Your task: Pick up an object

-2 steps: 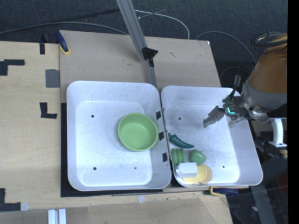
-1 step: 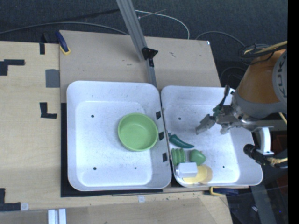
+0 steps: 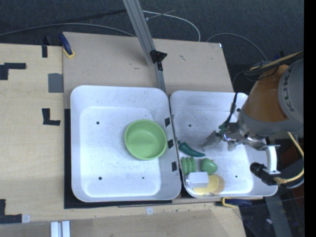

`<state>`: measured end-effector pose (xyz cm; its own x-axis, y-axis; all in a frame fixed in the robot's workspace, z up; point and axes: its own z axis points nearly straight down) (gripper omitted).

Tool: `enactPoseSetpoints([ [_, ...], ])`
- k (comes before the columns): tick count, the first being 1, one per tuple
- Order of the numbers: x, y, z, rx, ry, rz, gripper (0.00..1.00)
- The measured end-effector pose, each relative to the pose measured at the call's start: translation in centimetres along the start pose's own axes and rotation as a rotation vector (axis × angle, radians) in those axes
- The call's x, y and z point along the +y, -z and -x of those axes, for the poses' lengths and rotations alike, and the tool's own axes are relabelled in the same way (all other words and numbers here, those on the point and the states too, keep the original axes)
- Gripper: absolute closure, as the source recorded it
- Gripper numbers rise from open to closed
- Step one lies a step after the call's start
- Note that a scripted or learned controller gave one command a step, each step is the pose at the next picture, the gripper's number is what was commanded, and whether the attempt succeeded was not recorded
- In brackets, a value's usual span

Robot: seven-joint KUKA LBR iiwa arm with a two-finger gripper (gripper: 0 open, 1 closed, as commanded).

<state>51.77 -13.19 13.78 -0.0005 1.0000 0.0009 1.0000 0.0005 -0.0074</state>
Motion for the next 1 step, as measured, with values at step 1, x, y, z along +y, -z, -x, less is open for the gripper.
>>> enactPoseSetpoints([
  [1, 0.23, -4.75, 0.22, -0.005, -0.002, 0.013, 0.0],
])
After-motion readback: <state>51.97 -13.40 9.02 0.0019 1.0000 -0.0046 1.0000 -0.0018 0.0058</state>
